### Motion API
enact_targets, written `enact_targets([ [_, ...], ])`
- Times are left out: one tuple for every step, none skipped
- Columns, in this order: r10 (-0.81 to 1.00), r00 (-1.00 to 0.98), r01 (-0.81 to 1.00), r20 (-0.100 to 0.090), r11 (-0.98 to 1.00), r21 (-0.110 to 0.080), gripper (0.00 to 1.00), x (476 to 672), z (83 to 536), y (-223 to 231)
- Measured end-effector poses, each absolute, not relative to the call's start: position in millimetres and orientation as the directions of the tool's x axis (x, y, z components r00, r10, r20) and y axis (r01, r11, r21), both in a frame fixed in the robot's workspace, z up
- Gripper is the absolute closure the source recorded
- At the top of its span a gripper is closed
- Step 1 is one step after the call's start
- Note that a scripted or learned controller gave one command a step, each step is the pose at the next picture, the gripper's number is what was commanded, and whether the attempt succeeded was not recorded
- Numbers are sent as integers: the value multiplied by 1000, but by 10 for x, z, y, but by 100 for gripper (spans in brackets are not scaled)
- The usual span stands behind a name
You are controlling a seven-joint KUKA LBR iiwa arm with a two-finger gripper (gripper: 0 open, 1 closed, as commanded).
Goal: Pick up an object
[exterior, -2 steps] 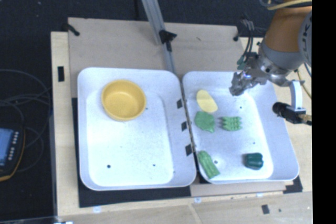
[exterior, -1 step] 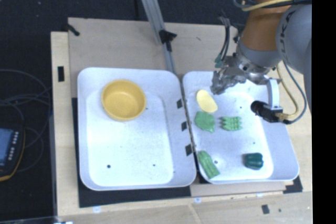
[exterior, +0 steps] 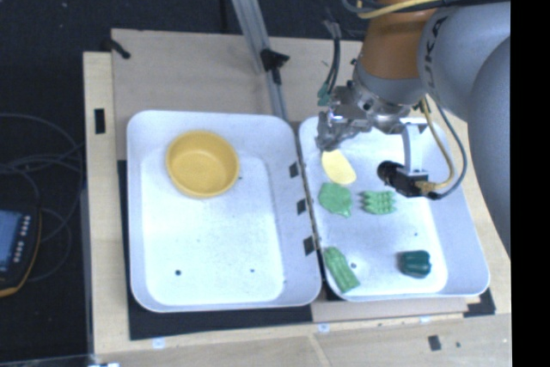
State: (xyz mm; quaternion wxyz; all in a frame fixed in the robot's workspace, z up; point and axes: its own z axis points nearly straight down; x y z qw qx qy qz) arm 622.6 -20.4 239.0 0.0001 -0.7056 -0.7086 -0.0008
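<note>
Five small things lie in my right bin; nearest my pincer is a pale yellow piece, just below it, its long axis slanting from upper left to lower right. Whether the pincer is parted or closed, I cannot tell.

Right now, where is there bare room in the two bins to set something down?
Left bin: wide bare floor below and right of the yellow bowl. Right bin: crowded along its left side, around the yellow piece and green toys; a small patch lies above the dark green block.
</note>
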Motion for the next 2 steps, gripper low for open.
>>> enact_targets([
  [1000,-4,1000,1,4,1,100,6308,2477,268],
  [1000,-4,1000,0,4,0,100,6435,2356,790],
])
